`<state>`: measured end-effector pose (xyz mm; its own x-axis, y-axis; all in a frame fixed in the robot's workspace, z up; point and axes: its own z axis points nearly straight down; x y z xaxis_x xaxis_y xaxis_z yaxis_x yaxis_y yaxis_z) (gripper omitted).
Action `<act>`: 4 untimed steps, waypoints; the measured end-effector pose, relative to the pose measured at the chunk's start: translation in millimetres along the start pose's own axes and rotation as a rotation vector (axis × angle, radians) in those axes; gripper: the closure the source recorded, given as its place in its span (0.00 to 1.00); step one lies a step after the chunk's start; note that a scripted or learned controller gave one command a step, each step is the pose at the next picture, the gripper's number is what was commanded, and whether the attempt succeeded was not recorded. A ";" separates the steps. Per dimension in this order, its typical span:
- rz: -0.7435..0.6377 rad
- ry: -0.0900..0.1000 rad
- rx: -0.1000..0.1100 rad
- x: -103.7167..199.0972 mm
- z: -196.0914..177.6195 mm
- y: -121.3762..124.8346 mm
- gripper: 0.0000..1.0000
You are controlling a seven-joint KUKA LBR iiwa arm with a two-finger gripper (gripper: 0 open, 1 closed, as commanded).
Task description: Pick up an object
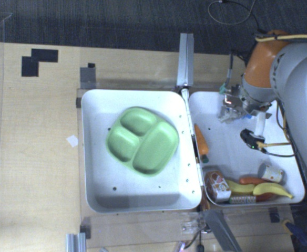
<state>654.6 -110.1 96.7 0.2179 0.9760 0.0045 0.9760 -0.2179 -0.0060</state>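
My gripper hangs over the far part of the right bin, below the arm's orange band. Nothing shows beneath it but bare bin floor. An orange carrot lies along the bin's left wall. Along the near wall sit a round red-and-white packet, a yellow banana, a red pepper and a small grey cup. All of these lie well apart from the gripper.
The left bin holds a green divided plate. A metal post stands between the bins at the back. A black connector with a cable hangs from the arm over the right bin.
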 end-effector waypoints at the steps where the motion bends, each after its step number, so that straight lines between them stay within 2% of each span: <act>1: 0.027 -0.005 -0.011 3.1 -151.7 14.5 1.00; 2: 0.530 -0.004 -0.008 -17.4 -164.4 12.4 1.00; 3: 0.447 -0.004 -0.007 -13.5 -109.0 2.4 1.00; 4: 0.815 -0.002 -0.008 -8.3 -131.1 14.5 1.00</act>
<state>667.6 -122.1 227.7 0.8599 0.5105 0.0001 0.5105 -0.8599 0.0004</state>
